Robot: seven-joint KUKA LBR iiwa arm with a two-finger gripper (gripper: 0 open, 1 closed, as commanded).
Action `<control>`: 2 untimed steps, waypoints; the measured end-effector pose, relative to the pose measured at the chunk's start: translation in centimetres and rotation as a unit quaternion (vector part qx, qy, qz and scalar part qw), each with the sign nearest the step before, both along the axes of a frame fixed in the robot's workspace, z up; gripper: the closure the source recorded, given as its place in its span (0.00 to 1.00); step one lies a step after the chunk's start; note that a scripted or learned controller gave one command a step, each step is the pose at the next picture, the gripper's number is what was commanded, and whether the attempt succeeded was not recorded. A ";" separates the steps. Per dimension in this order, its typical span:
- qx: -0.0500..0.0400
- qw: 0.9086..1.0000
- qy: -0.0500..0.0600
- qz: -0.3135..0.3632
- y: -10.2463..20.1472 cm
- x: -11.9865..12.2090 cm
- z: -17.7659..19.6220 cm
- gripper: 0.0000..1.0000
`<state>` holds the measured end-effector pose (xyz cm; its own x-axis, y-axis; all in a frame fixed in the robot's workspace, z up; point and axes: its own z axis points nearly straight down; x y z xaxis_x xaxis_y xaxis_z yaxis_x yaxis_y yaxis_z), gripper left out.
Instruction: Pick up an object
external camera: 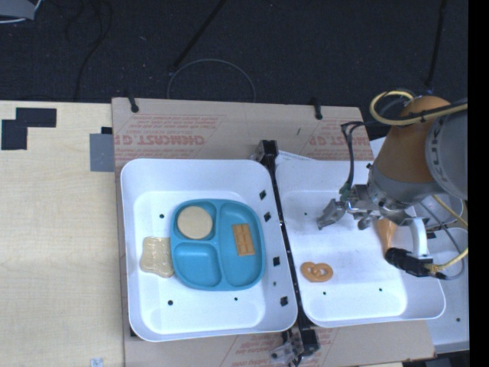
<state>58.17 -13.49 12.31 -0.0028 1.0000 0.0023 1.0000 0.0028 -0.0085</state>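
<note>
Scene: a fixed camera looks down at a slant on a pale wooden surface carrying two shallow white bins side by side.
Arm: a grey arm with an orange band reaches in over the right bin.
Tool: the tool hangs low over the upper middle of the right bin, pointing toward the divider between the bins. Its tip is small and dark against the white floor, and nothing visible sits in it. Whether it stands open or closed cannot be told from this picture.
Task's thing: the likeliest target is a pretzel, orange-brown and twisted, lying flat on the bin floor. It is below the tool and slightly back toward the arm, near but apart from it.
How it should handle: it is judged to be a light, stiff toy food piece. Its looped shape leaves holes, so a finger could slip into a gap. A grip across the outer edges of the twist looks the safest hold. It lies low, so the tool would need to come right down to the floor.
Other things: beyond the tool, in the left bin, sits a blue divided tray holding a round tan cracker and an orange wafer. A pale bread slice lies just beside the tray's far edge.
</note>
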 end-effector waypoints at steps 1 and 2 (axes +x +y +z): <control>-0.001 1.000 -0.002 -0.002 0.1 -0.1 -3.7 0.00; -0.001 1.000 -0.002 -0.003 0.0 0.0 -2.5 1.00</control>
